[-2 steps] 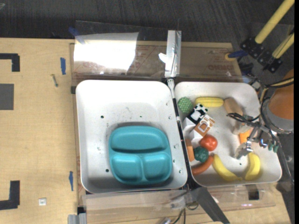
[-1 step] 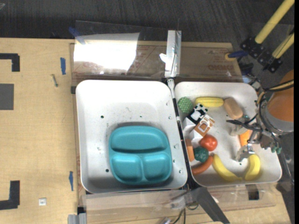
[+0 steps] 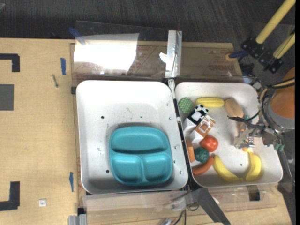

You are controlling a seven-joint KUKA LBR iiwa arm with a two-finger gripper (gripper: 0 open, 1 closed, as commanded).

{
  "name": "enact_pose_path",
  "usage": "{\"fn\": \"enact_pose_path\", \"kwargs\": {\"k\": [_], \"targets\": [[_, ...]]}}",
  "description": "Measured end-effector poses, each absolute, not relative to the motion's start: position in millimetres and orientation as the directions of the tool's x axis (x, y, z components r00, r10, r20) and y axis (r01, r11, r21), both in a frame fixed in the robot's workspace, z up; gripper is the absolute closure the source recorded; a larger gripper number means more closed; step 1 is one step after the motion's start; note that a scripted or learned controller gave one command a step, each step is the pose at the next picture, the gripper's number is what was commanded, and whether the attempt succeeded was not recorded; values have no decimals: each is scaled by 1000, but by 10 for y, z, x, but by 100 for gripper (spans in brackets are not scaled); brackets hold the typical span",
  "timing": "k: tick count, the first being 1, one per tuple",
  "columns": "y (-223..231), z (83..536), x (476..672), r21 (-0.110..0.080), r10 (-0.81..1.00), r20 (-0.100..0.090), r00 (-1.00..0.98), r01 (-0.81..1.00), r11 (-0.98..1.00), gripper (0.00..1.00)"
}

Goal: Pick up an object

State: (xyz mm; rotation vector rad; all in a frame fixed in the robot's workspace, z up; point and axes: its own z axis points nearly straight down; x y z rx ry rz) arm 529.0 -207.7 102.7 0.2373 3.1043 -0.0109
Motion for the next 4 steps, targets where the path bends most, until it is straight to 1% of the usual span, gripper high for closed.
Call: {"fn": "enact_pose_path", "kwargs": {"k": [1,2,3,4], "targets": [[-2074,1019,5286,-4,152,-27,-988,152,988,0],[-2109,892,5348,-2,125,-10,-992,125,992,0],[-2116,1028,5396,-5,125,-28,-992,125,992,100],[-2114,1018,5391,-5,125,-26,-992,125,992,0]]}}
